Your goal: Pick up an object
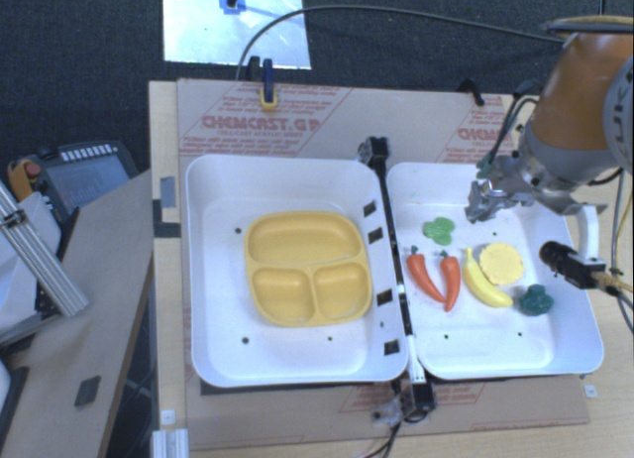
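Objects for picking lay in the right-hand white bin [570, 347]: a small green leafy piece [438, 230] near the bin's middle, two orange carrots [437, 278] side by side just below it, a yellow banana [485, 285] to their right, a pale yellow round slice [501, 263] touching the banana's upper side, and a dark green broccoli-like piece [536, 299] just beside the banana's lower end. Above the bin's upper right part hung the gripper [481, 204], metallic, apart from every object, with nothing seen between its parts; whether it was spread or pressed together could not be told. The arm [584, 99], grey with an orange band, entered from the right. The left-hand white bin [213, 248] held a yellow three-compartment tray [305, 266]. Both bins rested on a cardboard sheet [327, 114] upon the bench.
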You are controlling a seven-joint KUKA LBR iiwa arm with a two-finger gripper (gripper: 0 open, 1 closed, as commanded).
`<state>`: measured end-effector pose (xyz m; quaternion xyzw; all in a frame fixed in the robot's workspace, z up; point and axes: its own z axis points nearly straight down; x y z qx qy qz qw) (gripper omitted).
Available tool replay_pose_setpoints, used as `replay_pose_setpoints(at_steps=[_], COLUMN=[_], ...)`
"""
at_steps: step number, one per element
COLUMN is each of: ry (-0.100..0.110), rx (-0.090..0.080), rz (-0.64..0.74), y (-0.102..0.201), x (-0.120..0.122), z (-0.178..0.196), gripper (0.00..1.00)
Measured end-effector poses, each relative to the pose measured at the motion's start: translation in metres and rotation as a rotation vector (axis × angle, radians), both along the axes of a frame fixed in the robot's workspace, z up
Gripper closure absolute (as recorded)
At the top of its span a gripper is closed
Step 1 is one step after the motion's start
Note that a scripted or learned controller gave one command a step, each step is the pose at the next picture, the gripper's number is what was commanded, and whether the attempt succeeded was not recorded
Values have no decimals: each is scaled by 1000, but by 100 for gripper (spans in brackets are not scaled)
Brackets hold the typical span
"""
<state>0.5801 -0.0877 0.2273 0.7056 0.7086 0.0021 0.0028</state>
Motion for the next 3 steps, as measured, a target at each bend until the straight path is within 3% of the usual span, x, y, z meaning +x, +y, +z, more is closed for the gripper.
replay_pose_setpoints(at_steps=[3], ry=[7], rx=[3], rz=[6], y=[159], x=[-33], z=[-14], gripper=[100])
